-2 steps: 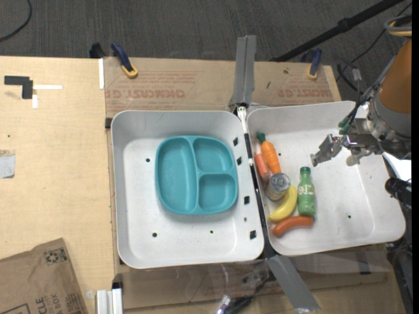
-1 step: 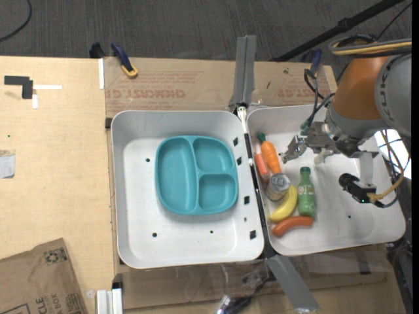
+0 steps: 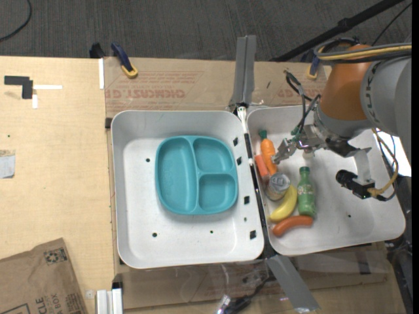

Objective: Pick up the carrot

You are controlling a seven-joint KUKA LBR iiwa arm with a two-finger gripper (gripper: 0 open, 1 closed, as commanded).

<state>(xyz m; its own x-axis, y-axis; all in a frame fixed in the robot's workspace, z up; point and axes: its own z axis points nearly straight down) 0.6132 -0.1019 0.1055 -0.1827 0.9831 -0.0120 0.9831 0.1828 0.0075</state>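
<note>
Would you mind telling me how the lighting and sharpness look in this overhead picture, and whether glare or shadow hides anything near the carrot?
Camera view: light is even and soft, with no strong glare on the white bins; the carrot is sharp enough to make out but small; the gripper beside it looks slightly blurred and dark, so its jaws are hard to read; the teal plate casts a faint shadow.

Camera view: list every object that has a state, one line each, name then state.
carrot: lying in the right bin, by its left wall, not lifted.
green bottle: lying on its side.
banana: lying flat beside the green bottle.
can: tipped over, above the banana.
sausage: lying flat.
teal tray: flat in the left bin.
gripper: low, just right of the carrot.
</note>
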